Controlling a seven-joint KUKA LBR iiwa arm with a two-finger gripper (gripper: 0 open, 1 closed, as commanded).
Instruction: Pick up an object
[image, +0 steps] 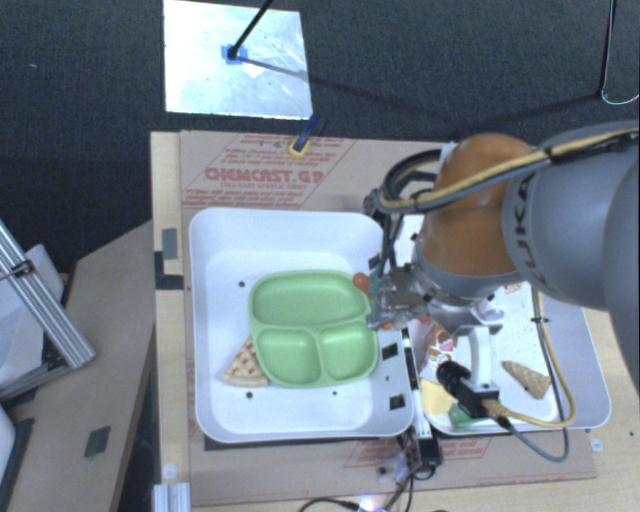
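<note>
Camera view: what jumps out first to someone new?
The green divided tray in the left bin draws the eye first, with a triangular waffle-like toy piece lying against its lower-left corner. Next is the bulky grey arm with its orange band coming in from the right, its pincer down at the tray's right edge.

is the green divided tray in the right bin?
No, the green divided tray lies in the left bin, with a triangular cracker piece against its lower left corner.

Glossy green plastic divided tray (310, 329), smooth white plastic bin (215, 300), matt brown cardboard sheet (265, 172), crinkled shiny foil (238, 62)
</note>
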